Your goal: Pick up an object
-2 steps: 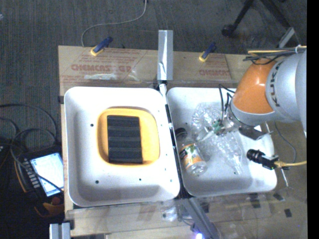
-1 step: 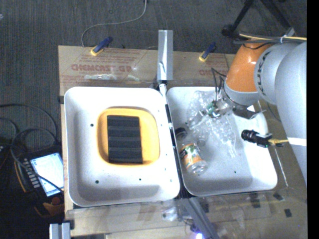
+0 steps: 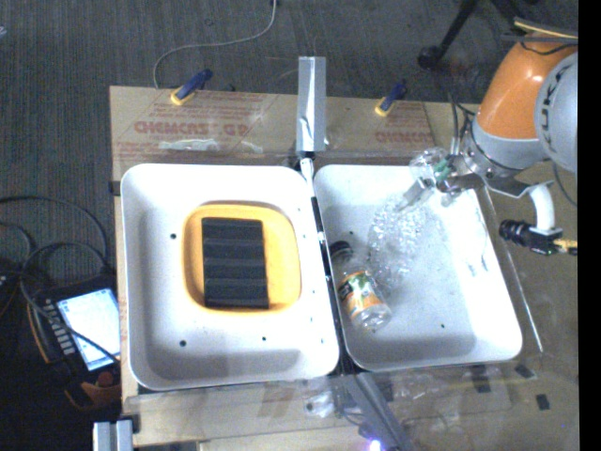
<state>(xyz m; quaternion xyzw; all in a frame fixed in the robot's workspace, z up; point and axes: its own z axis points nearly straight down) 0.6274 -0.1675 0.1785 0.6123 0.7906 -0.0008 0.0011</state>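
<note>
Clear crinkled plastic piece [image 3: 399, 233] is lying in the right bin [image 3: 488, 336], stretching from the upper right corner down toward the middle. Small bottle [image 3: 362, 299] with a dark cap and an orange-green label is lying on its side just below it, cap pointing up-left. Yellow tray [image 3: 286, 252] carrying a black ribbed block [image 3: 233, 263] is sitting flat in the left bin [image 3: 150, 252].

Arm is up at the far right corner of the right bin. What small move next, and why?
Probably swing the gripper toward the bottle, which lies on its side near the right bin's left wall. The gripper sits by the bin's far right corner, well away from the bottle, so a grasp there looks unlikely.
</note>
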